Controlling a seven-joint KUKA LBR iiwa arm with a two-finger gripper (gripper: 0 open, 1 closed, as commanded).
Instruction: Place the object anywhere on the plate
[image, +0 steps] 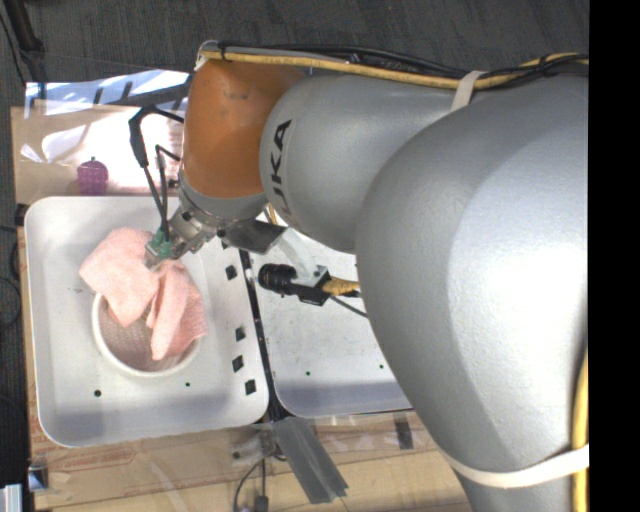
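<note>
Pink cloth (140, 285), a soft crumpled piece of fabric, lies draped over the round white plate (118, 358) in the left shallow white bin (60, 400). Most of the cloth covers the plate's upper part and spills past its rim toward the upper left; one fold hangs down across the plate's right side. The lower left arc of the plate's rim and some of its inner floor show bare.

The two-finger gripper (160, 247) sits at the cloth's upper right edge, touching or just above the fabric, with a small green part at its tip. How the gripper stands, and whether any cloth is caught in it, I cannot tell, because the wrist hides it.

The grey arm (460, 250) with its orange band (225, 120) fills the right and top of the view and covers much of the right white bin (320, 370). A black cable with a yellow connector (300, 283) runs along the wrist over that bin. A small purple object (92, 176) stands on the bench beyond the left bin's far edge, well apart from the plate.
</note>
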